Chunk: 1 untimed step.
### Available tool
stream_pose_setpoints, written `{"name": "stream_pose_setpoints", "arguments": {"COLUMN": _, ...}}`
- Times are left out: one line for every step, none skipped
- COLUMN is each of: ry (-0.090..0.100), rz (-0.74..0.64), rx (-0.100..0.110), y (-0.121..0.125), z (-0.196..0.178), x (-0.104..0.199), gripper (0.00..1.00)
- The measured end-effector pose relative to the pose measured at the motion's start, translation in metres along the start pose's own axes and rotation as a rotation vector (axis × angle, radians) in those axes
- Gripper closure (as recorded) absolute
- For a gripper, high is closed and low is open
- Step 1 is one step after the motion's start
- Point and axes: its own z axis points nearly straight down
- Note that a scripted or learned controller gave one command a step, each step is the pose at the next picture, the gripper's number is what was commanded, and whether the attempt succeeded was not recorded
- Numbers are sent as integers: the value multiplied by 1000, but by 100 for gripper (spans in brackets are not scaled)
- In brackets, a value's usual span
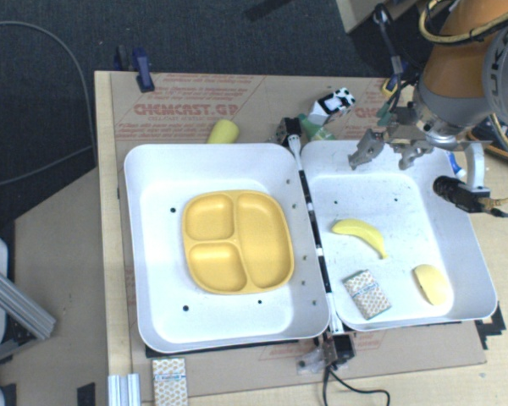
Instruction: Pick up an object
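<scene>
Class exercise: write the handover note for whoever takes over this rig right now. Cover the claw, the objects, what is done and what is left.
Claw: open, holding nothing, above the far edge of the right bin.
Right bin holds a banana, a small patterned packet and a pale yellow piece.
Left bin holds a yellow divided plate.
Done: no pick yet.
Left: descend, grasp one object, lift.

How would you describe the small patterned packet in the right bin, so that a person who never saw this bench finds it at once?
Look at the right bin, the one without the yellow divided plate. Near its front edge lies a small packet, between the banana behind it and a pale yellow lemon-like piece to its right. It is the bin's one flat, rectangular, grey-patterned thing; its neighbours are plain yellow and rounded.
</scene>
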Motion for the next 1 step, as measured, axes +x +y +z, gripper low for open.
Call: {"name": "stream_pose_setpoints", "arguments": {"ry": -1, "rz": 1, "rx": -1, "y": -38, "z": 123, "x": -25, "gripper": 0}}
